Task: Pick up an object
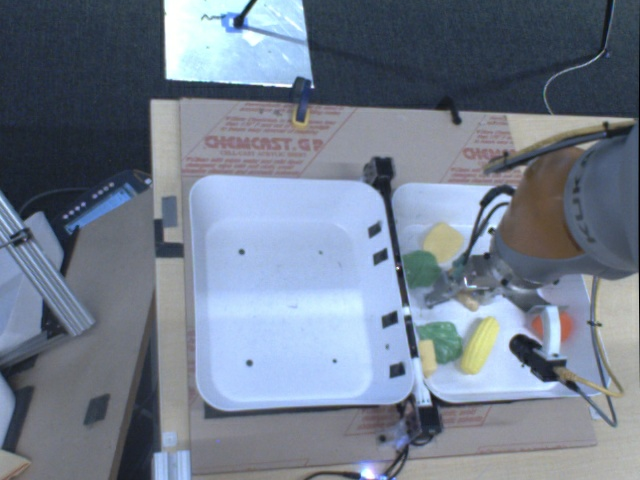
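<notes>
- Left bin (290, 298): bare white floor, nothing dropped in.
- Right bin (455, 200): a green piece (420, 267) by the divider, a yellow block (443, 240) behind it, a corn cob (481, 343) at the near edge.
- The hand (447, 290) sits low among these, nothing visibly lifted; I can't tell whether it's clenched. The pick looks not yet done.
</notes>
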Controlling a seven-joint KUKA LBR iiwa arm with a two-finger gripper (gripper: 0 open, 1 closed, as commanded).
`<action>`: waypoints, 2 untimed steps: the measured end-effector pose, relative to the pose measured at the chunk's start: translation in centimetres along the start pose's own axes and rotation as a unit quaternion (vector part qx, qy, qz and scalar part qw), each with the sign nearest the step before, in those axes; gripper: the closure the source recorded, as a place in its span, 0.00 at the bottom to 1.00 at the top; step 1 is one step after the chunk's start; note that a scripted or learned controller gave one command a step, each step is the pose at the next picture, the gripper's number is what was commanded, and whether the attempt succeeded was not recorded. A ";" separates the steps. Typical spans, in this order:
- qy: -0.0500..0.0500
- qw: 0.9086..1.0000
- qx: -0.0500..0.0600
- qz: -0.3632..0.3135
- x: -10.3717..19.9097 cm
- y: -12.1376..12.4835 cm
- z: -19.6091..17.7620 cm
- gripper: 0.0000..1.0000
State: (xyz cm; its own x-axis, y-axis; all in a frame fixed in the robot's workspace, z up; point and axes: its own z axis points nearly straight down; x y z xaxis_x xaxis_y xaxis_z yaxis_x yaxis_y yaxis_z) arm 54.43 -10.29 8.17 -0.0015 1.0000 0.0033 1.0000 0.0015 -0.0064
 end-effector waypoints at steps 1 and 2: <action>-0.002 1.000 -0.009 -0.004 1.6 10.2 -0.5 0.00; -0.002 1.000 -0.006 -0.002 1.5 9.9 -1.5 1.00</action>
State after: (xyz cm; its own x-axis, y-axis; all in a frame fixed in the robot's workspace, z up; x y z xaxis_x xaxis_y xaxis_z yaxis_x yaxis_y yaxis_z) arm 64.31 -8.83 9.64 -0.0061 1.0000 -0.0001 1.0000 0.0061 0.0065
